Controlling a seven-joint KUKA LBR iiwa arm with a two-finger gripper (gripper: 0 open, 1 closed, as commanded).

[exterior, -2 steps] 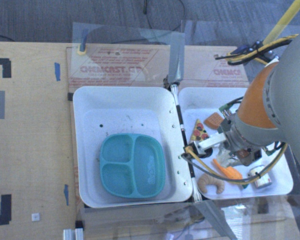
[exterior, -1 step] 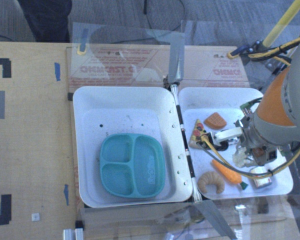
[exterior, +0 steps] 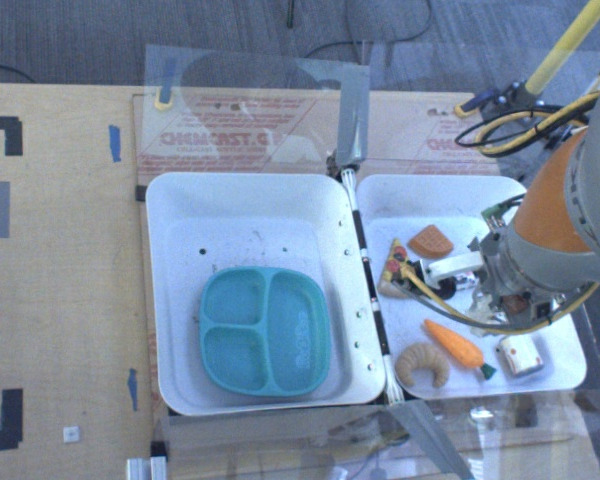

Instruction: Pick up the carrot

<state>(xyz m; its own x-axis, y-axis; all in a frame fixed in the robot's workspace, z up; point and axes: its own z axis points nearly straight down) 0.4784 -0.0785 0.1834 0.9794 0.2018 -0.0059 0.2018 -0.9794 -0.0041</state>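
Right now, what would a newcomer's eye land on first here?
The teal divided plate in the left bin stands out most. Next, the grey-and-orange arm over the right bin, where the carrot lies beside a croissant.

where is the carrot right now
The carrot lies in the right bin, near its front edge, between the croissant on its left and a small white block on its right, just below the arm's wrist.

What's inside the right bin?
In the right bin: carrot, croissant, an orange wedge, a white block. The arm covers part of the floor.
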